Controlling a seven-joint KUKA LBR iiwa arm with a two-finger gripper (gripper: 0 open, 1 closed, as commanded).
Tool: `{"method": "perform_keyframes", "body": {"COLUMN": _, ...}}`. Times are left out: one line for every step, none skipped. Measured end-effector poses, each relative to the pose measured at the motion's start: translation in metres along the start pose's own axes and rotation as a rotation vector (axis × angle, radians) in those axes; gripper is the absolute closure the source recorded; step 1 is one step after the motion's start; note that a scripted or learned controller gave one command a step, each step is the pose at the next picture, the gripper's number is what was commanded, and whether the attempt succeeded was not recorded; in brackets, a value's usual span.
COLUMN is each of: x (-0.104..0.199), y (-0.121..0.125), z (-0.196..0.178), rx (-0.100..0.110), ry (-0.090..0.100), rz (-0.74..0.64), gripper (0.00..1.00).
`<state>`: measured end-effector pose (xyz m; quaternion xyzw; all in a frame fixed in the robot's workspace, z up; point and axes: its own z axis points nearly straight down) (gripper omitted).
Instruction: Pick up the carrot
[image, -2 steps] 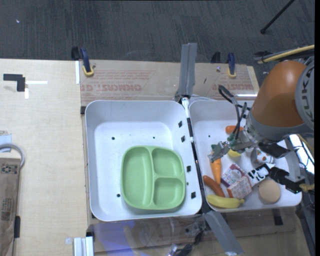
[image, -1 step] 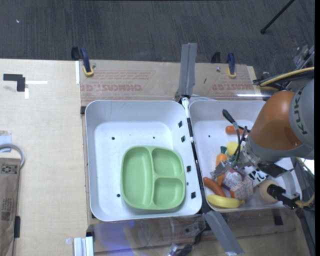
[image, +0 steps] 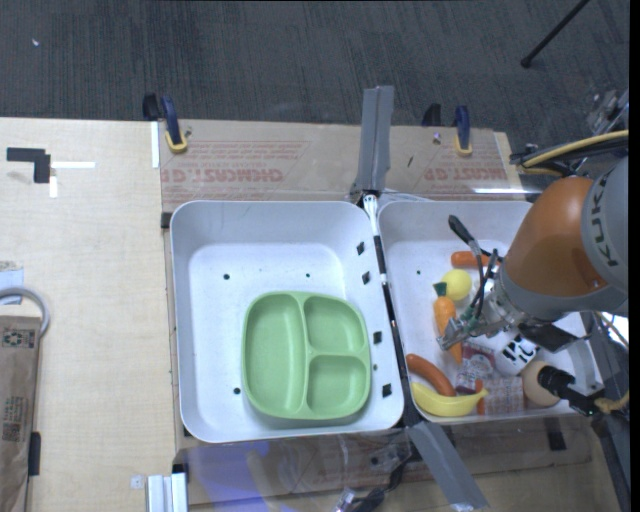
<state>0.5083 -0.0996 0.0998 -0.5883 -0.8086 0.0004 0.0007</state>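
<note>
The carrot (image: 443, 313), orange with a green top, lies in the right bin (image: 400, 255) near its left wall, pointing toward the front. My gripper (image: 464, 328) hangs low just to the carrot's right, at its lower end, and seems to touch it. The grey wrist and its orange band cover the right part of that bin.
Around the carrot lie a yellow lemon (image: 458, 285), an orange sausage (image: 465, 259), a black utensil (image: 462, 235), a red sausage (image: 430, 372) and a banana (image: 447, 402). A green divided plate (image: 305, 355) sits in the left bin (image: 200, 300).
</note>
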Motion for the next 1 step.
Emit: {"method": "perform_keyframes", "body": {"x": 0.0341, "y": -0.0205, "z": -0.0914, "rx": -0.002, "ry": -0.002, "rz": -0.261, "gripper": 1.00}}
